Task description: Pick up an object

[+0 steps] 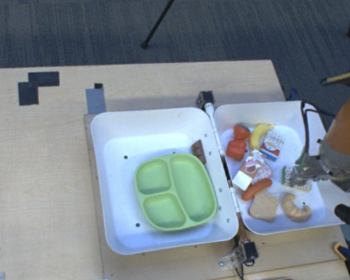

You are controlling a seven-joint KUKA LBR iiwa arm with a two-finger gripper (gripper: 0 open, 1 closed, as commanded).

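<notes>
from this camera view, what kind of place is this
Probably a robotics lab bench set up for grasping trials: two shallow white plastic bins sit side by side on a pale wooden bench, the right one holds toy food such as a yellow plastic banana, and a grey arm reaches in.

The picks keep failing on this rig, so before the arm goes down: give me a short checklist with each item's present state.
1. Gripper is over the right bin: ok.
2. Fingers open for the grasp: cannot tell.
3. Target within reach: ok, the croissant lies just below the gripper.
4. Target free of neighbours: not ok, the bread slice sits close beside it.
5. Nothing already held: cannot tell.
</notes>
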